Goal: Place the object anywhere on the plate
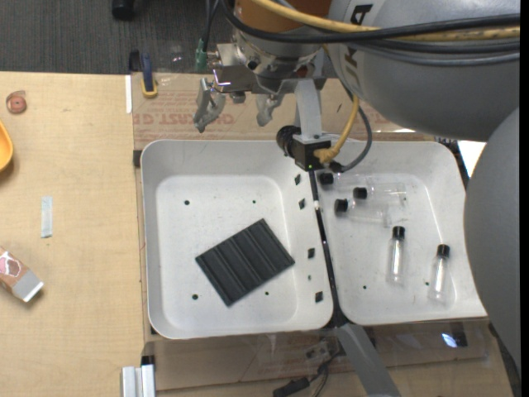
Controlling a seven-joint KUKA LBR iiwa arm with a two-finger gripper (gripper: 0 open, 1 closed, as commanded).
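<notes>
Plainly, the plate [245,261], a dark ribbed slab, lay flat in the left bin [165,222]; three clear vials [397,253] lay in the right bin [463,222], well apart from it; the gripper [234,110] hung above the left bin's far rim, fingers spread wide, holding nothing; to do well, it would need to reach a vial squarely and close across its width.

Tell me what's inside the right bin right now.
The right bin holds small clear vials with black caps: two upright-lying ones and more near its upper left. The arm covers the bin's far right edge, so anything there is hidden.
</notes>
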